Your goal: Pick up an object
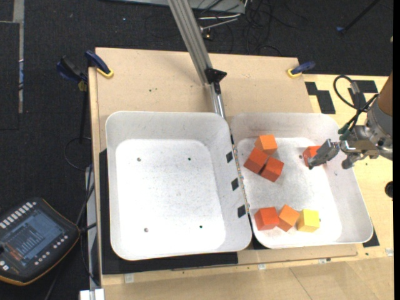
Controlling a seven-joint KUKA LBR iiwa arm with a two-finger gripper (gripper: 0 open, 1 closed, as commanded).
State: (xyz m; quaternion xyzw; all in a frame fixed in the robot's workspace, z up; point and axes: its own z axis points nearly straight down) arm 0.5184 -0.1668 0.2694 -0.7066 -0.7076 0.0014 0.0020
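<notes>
The end effector [320, 155] hangs low over the right bin [350, 195], and whether it is wide, narrow or holding anything I cannot tell. A red-orange block [310, 152] sits at its tip, partly hidden. The likely failure is a glancing contact that nudges this block aside, or a closure on only its corner. Away from it toward the bin divider lie three orange blocks [264, 157] bunched together; nearer the front rim sit two more orange blocks [277, 218] and one yellow block [309, 220]. Beyond, the left bin [125, 127] rests on the table [156, 74]
</notes>
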